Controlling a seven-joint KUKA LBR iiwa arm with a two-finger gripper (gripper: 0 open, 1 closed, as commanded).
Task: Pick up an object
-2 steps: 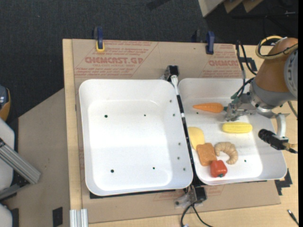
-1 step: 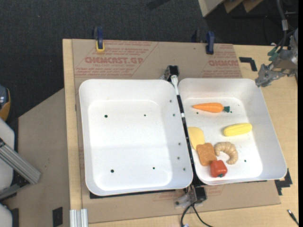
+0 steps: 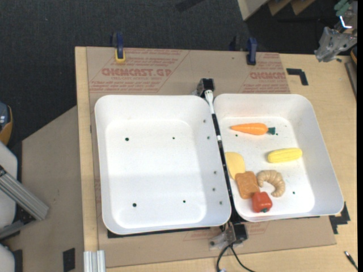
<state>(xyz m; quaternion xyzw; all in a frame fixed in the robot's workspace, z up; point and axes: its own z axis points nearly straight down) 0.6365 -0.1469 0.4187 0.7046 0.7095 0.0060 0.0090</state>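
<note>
Presently, the gripper [image 3: 336, 39] is seen at the upper right corner of the camera view, off the bench and well apart from both bins. It is raised clear of the objects, and nothing is seen in it. Whether it is open or closed cannot be told, since only a small grey shape is shown there.

The objects to be picked are all gathered in the right bin [image 3: 317, 152]. A carrot [image 3: 249, 129] is laid across the upper part, and a yellow corn cob [image 3: 285, 155] is set below it towards the right. A pale yellow piece [image 3: 235, 164] is placed against the left wall, with a brown cracker [image 3: 246, 184] just beneath it. A croissant [image 3: 272, 181] is found just beside the cracker, and a red block [image 3: 261, 202] is lodged near the front rim. The left bin [image 3: 102, 152] is placed alongside, touching the right one.

Red print is carried on the cardboard sheet [image 3: 91, 95] under the bins: "CHEMCAST" can be read behind the left bin, and the same word is partly shown behind the right bin. The sheet's far edge is held by two blue clamps [image 3: 118, 40].
</note>
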